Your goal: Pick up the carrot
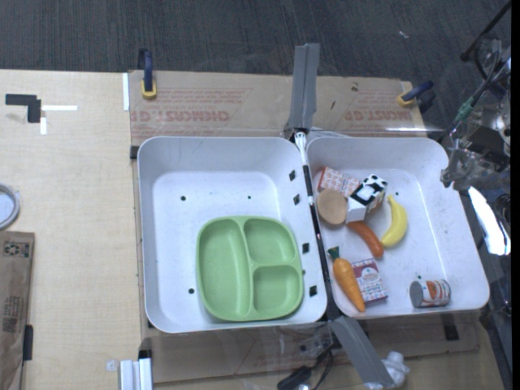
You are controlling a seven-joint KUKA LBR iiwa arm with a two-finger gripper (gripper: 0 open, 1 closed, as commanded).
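the carrot (348, 283) lies in the right bin (455, 242), well apart from the gripper (460, 171); its grip state cannot be told. a green tray (249, 268) sits in the left bin (162, 218).

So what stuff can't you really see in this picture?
- Gripper: the arm parts at the camera view's right edge are cut off and blurry, so its fingers can't be read.
- Carrot: its far side is tucked against the small red-and-white box, so whether they touch is unclear.
- Can: label too small to read.
- Black-and-white box: it hides part of the white block beneath.
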